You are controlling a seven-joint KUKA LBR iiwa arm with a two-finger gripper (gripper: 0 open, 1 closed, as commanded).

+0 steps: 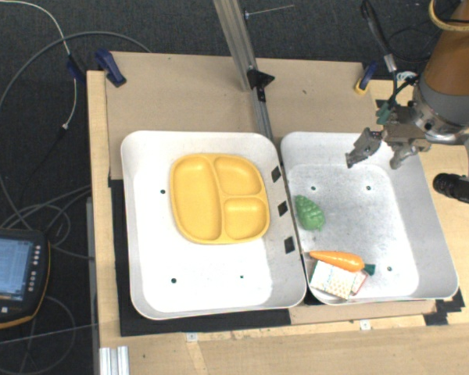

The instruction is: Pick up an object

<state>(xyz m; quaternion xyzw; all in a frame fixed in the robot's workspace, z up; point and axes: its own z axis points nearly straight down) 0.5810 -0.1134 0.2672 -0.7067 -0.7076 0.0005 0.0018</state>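
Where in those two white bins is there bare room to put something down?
In the left white bin, a bare strip lies along the near edge below the yellow three-compartment plastic tray. In the right white bin, the middle and right side are bare. Its near-left corner is crowded: green leafy toy, orange toy carrot, pale flat packet.

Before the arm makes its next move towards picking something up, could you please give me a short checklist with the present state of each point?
1. Objects within the right bin: ok. The green item, the carrot and the small box all lie there.
2. Pincer open for a grasp: ok, its two fingers stand apart.
3. Pincer free of any object: ok, nothing sits between the fingers.
4. Pincer above a target: not ok, it hangs over the bin's far edge, away from all three items.
5. Carrot clear of neighbours: not ok, it lies against the box.
6. Green item standing alone: ok.
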